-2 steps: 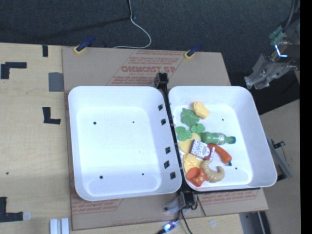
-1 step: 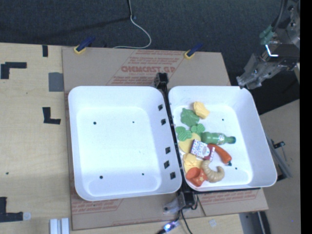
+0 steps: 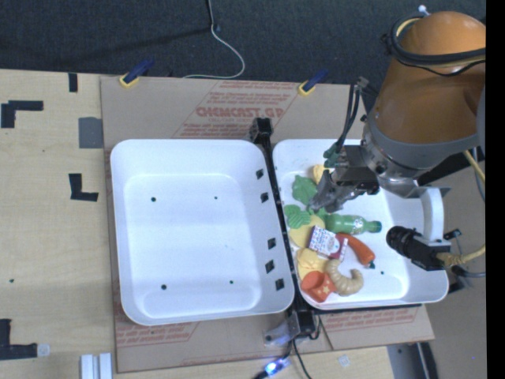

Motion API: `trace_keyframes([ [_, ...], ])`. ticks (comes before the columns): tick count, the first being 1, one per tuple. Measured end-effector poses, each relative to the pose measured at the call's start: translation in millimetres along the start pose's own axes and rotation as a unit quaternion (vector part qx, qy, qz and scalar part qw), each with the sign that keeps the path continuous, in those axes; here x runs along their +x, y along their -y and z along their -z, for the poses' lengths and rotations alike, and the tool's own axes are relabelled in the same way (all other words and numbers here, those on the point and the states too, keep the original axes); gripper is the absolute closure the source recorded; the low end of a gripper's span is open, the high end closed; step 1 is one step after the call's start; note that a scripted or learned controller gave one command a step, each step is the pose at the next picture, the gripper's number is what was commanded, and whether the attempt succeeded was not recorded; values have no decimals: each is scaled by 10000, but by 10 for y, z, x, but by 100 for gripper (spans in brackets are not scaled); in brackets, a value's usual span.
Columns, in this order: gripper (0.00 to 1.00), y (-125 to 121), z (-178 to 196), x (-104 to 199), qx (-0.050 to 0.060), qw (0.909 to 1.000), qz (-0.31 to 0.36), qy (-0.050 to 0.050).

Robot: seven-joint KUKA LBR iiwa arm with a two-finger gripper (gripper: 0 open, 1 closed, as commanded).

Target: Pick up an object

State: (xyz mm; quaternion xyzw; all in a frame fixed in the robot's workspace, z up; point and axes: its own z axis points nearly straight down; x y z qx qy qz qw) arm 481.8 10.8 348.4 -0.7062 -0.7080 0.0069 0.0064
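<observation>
The right bin (image 3: 410, 290) holds a pile of toy food. There is a green leafy piece (image 3: 303, 188), a green bottle (image 3: 353, 226), a red-and-white packet (image 3: 323, 242), an orange carrot-like piece (image 3: 362, 249), a tan curved piece (image 3: 347, 279), a red piece (image 3: 316, 286) and yellow pieces (image 3: 304, 235). My gripper (image 3: 326, 198) hangs low over the upper part of the pile, between the leafy piece and the bottle. The wrist hides what lies directly under it.
The left bin (image 3: 189, 227) lies beside the right one, with a black-clipped divider (image 3: 272, 212) between them. The arm's grey and orange body (image 3: 430, 85) covers the right bin's far right corner. A black cable (image 3: 225, 42) runs across the back.
</observation>
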Motion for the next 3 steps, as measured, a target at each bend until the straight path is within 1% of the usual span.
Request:
trace_keyframes([
  [1,100,5,1639,277,-185,9998,11,-13],
  [2,100,14,1878,253,-107,9999,-3,-2],
  [3,100,14,1860,567,-92,10000,2,-3],
])
